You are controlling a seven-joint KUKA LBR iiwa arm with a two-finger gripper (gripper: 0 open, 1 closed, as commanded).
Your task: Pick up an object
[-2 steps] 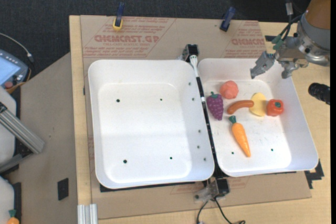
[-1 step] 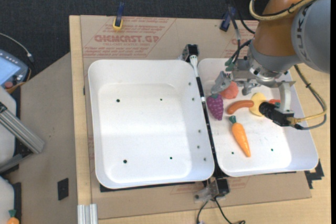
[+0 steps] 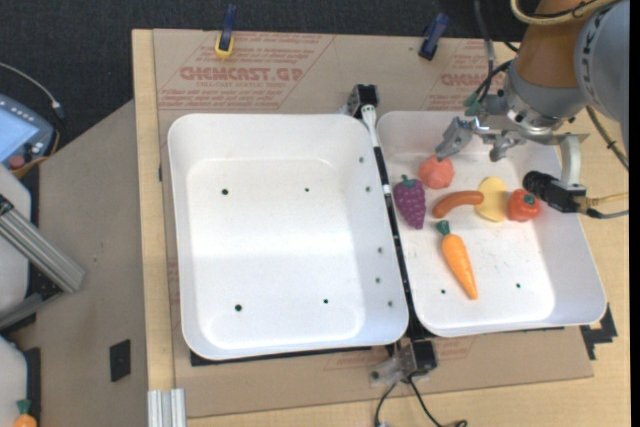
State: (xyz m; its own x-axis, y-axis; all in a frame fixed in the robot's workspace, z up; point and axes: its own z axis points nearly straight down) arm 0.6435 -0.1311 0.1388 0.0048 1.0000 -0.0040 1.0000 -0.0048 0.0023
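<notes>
- As the gripper [image 3: 478, 139] hangs over the far end of the right bin [image 3: 570, 300], its fingers look spread and pinch nothing.
- Left bin [image 3: 200, 245] holds no toys; all candidates lie in the right bin's far half.
- Nearest the fingers: pink peach [image 3: 436, 172], just below and left of them.
- Grapes [image 3: 409, 200] lie against the bin's left wall; awkward for finger clearance.
- Sausage [image 3: 458, 202], yellow piece [image 3: 492, 199] and tomato [image 3: 523, 205] crowd together, touching or nearly so.
- Carrot [image 3: 458, 260] lies alone toward mid-bin.
- Judgement: go for the peach; centre the fingers over it, descend straight, close only once both sides straddle it.
</notes>
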